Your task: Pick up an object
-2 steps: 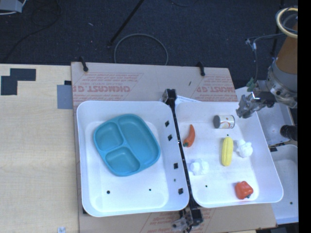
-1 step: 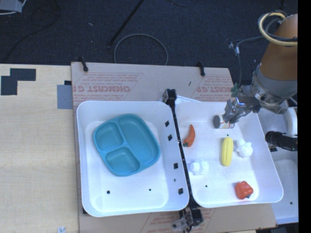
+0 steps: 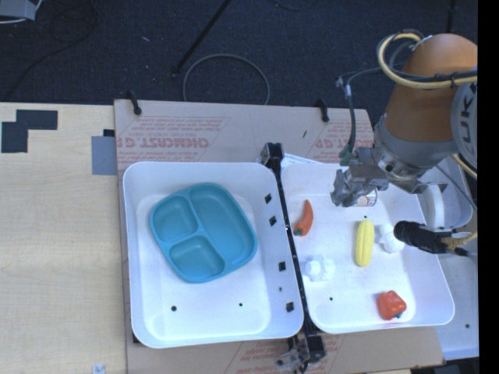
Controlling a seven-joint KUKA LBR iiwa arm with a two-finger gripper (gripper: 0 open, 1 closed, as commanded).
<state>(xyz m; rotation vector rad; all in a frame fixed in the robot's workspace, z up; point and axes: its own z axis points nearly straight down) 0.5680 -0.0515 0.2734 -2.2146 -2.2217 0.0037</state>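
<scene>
My gripper hangs over the back middle of the right bin, under the grey and orange arm. A small pale thing sits right beside it on the right; I cannot make out whether they touch. An orange-red chili pepper lies to the gripper's left, near the bin divider. A yellow corn cob lies just in front of the gripper. A red bell pepper rests at the front right of the bin.
The left bin holds a blue divided plate. A white lumpy thing lies in the right bin near the divider, and another white piece sits right of the corn. Cardboard lies under both bins.
</scene>
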